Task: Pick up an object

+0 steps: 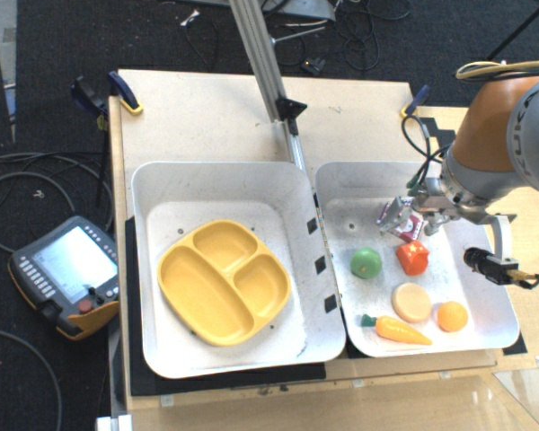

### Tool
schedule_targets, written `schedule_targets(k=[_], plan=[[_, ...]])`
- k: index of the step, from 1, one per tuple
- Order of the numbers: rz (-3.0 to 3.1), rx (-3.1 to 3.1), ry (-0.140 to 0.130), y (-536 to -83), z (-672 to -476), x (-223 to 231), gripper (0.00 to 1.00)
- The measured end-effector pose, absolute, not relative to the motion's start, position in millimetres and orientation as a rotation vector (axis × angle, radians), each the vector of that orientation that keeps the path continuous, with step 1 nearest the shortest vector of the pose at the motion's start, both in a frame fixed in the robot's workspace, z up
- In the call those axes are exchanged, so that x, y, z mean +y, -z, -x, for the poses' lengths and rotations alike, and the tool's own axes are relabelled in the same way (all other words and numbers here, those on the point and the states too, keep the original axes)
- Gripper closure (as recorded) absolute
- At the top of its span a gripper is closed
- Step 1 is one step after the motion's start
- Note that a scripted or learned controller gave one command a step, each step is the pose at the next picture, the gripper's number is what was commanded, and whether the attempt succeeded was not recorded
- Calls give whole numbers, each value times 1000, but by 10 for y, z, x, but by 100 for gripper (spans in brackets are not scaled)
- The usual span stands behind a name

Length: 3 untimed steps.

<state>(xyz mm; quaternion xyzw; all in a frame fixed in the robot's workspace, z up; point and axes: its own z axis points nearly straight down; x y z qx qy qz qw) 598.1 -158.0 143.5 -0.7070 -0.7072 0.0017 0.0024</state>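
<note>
Right bin (485, 330): hand (401, 217) just above red pepper (413, 258), grip state unclear.

The arm (508, 133) runs off the right edge. Gripper (404, 215) blurs over something pinkish (411, 229), too small to name, and its far part sits hidden underneath.

This is a robotics lab. A plain wooden table (359, 106) stands on dark carpet strewn with loose black cables (36, 196). At nine o'clock a robot teach pendant (67, 277) with a lit screen lies on the floor. An aluminium strut (260, 48) slants in from twelve o'clock, and clamps (117, 92) grip the table's far corners.
</note>
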Motion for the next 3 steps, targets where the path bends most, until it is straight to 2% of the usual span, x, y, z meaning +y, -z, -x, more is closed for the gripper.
schedule_targets(k=[1,2,3], plan=[[2231,-2228,1,-986,-6007,-1604,0],[2233,-2232,10,-1122,-6028,-1596,100],[2229,-2223,5,-1716,-5985,-1665,100]])
